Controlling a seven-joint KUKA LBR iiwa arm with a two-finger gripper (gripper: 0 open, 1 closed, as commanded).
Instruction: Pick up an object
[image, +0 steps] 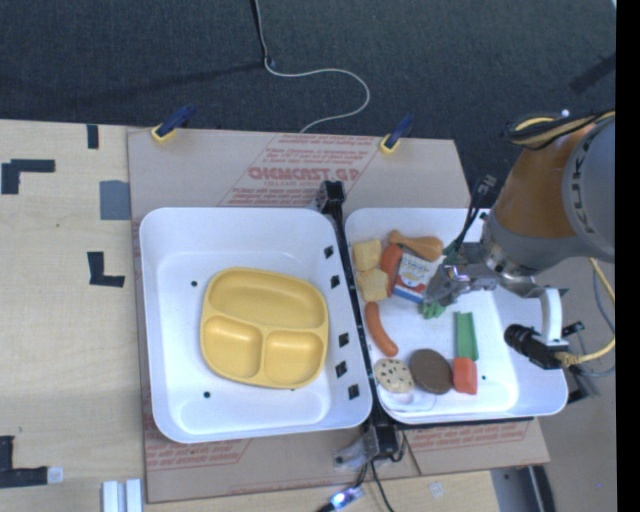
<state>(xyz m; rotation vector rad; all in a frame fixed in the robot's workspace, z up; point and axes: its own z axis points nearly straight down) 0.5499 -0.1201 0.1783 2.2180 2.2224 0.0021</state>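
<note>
Two shallow white bins side by side on a cardboard-covered bench. Left bin (160, 300), well away from the gripper: one yellow divided plate (265, 326), three compartments, lying flat. Right bin (520, 395): the gripper (440, 292) sits low over its upper middle, the grey arm with its orange band (535, 195) entering from the right. Whether the fingers stand apart or together cannot be told; nothing is plainly seen between them.

Items around the gripper, right bin:
- One small dark green piece (432, 309), directly under the gripper tip, touching or nearly so.
- One white carton with blue and red print (413, 277), just left of the gripper.
- One orange-brown toy food piece (420, 244), above and left.
- Yellow blocks (370, 268), further left, by the bin's wall.
- One orange sausage shape (380, 329), below left.
- One green stick (464, 335), just below right, lying upright in the view.
- One dark brown disc (432, 370), below.
- One speckled cookie (393, 376), below left.
- One small red-orange block (465, 376), below, at the stick's lower end.
</note>
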